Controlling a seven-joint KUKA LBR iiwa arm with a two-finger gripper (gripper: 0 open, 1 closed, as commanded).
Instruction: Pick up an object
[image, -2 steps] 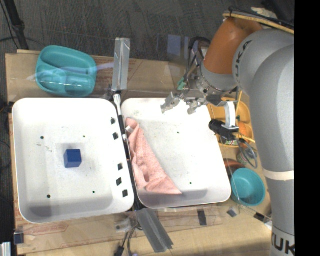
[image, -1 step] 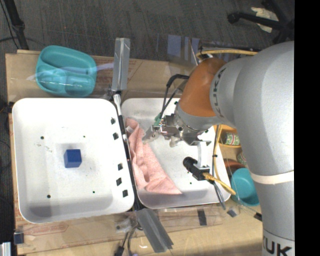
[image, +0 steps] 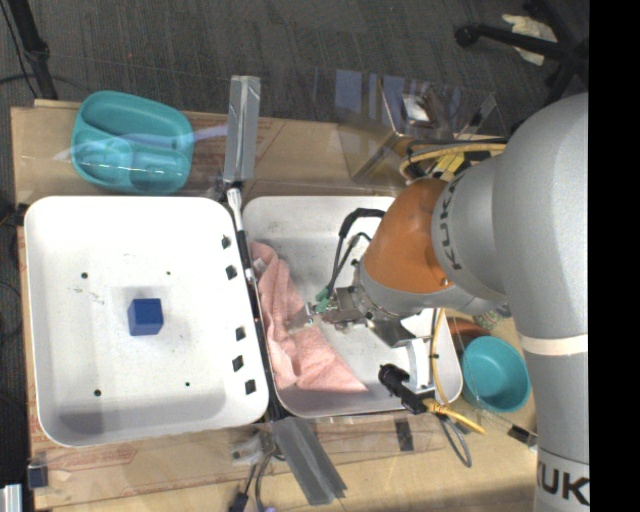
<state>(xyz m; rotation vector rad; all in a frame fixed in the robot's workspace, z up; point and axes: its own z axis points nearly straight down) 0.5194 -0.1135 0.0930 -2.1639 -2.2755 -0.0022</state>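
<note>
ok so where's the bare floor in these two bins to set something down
Most room is in the left bin: bare white floor all round the blue cube. The right bin is crowded: the pink cloth lies along its left side and the arm fills the rest, the gripper at the cloth's edge.

One fixed camera looks down at a slant from above the surface. Both bins, left and right, sit fairly close.

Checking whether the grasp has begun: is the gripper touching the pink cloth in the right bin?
Cannot tell. In the camera view the gripper overlaps the edge of the pink cloth, but the slanted look-down cannot show whether it presses on the cloth or hangs above it.
</note>
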